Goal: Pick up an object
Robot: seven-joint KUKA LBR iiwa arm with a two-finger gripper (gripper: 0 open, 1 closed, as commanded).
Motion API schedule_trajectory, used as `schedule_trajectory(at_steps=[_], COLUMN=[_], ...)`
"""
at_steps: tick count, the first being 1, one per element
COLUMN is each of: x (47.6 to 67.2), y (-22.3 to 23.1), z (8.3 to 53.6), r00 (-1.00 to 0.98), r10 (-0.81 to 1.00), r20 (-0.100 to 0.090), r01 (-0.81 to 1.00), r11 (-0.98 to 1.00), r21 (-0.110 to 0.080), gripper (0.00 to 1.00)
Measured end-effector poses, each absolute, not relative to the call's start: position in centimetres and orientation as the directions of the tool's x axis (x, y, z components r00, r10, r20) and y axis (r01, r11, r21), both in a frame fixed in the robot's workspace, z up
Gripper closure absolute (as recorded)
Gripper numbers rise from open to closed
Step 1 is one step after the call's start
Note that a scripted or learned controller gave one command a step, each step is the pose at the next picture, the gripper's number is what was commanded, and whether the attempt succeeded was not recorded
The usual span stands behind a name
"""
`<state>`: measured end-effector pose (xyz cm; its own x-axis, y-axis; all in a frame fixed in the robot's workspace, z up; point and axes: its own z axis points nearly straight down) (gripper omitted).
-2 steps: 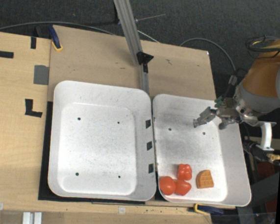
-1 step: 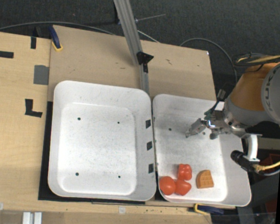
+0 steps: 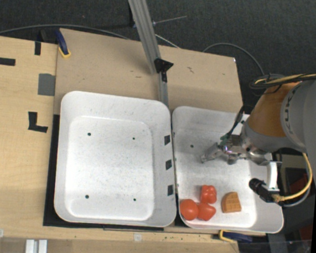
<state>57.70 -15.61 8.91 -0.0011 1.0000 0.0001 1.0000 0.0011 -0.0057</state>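
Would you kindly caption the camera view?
Gripper hovers in the right bin, above red objects and a tan block.

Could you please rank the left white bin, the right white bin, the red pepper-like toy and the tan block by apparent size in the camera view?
1. Left white bin
2. Right white bin
3. Red pepper-like toy and tan block: these look alike, so I won't rank them.

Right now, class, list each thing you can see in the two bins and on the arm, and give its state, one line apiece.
End effector: over the right bin, apart from the objects, nothing between its fingers.
Red pepper-like piece: lying in the right bin, near its front.
Two red rounded pieces: lying touching each other at the front edge.
Tan block: lying apart, right of the red ones.
Left bin: flat on the bench.
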Motion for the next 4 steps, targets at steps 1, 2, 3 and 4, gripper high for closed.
schedule_trajectory(at_steps=[1, 2, 3, 4], x=[57.8, 57.6, 58.5, 59.0], y=[-15.6, -16.2, -16.7, -16.8], z=[10.2, 16.2, 21.1, 27.5], r00=[-0.002, 0.0, -0.001, -0.002], r10=[1.0, 1.0, 1.0, 1.0], r20=[0.0, -0.002, -0.002, -0.002], r01=[1.0, 1.0, 1.0, 1.0], r11=[0.002, 0.0, 0.001, 0.002], r21=[-0.003, 0.004, 0.004, 0.006], gripper=[1.0, 1.0, 1.0, 1.0])
